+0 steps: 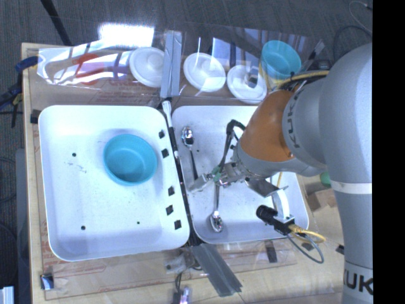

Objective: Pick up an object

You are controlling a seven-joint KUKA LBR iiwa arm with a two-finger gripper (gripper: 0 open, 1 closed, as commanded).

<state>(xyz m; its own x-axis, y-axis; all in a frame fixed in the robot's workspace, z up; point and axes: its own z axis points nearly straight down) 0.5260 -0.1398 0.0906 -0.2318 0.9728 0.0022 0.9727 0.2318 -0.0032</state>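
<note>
2 spoons lie in the right bin: spoon 1 rests near the divider, and spoon 2 lies with its bowl toward the near wall and its handle running up under the gripper. The gripper hangs low over that handle (a likely pick target, judging by alignment), but whether its tool is apart or together cannot be told from this slant. 1 blue bowl sits alone in the left bin, well apart from the arm.

Wooden bench bearing two white bins

The left bin and right bin sit side by side, touching. Behind the left bin lies a clear plastic bag; behind the right bin stand white lids and a blue cup.
</note>
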